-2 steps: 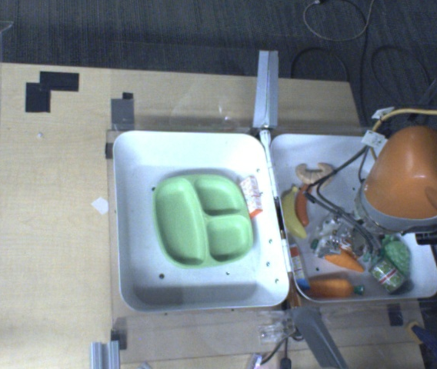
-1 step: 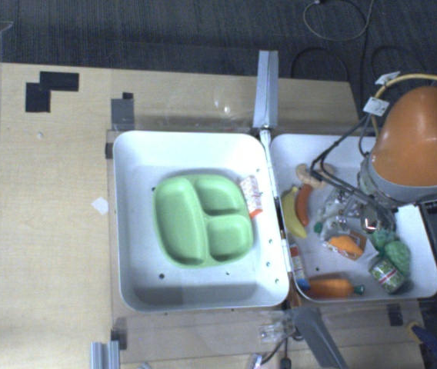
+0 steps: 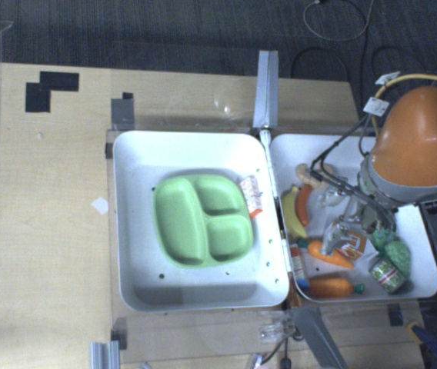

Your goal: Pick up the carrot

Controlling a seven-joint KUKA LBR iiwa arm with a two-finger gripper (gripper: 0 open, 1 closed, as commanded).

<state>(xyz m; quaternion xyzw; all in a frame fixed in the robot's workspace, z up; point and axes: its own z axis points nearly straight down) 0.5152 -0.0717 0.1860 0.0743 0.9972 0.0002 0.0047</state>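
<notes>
The carrot (image 3: pixel 332 257), orange with a green tip at its left end, lies slanted in the front part of the right bin (image 3: pixel 426 283). My gripper (image 3: pixel 341 237) hangs low right over the carrot's middle, under the arm's orange band (image 3: pixel 418 137). The gripper's metal parts cover part of the carrot's upper edge. I cannot make out whether it touches the carrot.
Around the carrot lie a banana (image 3: pixel 292 214), a red-orange piece (image 3: pixel 304 201), a second orange piece (image 3: pixel 329 287) at the front wall, a green can (image 3: pixel 385 274) and a green leafy item (image 3: pixel 392 246). The left bin (image 3: pixel 134 206) holds a green divided plate (image 3: pixel 201 220) and a small packet (image 3: pixel 252 194).
</notes>
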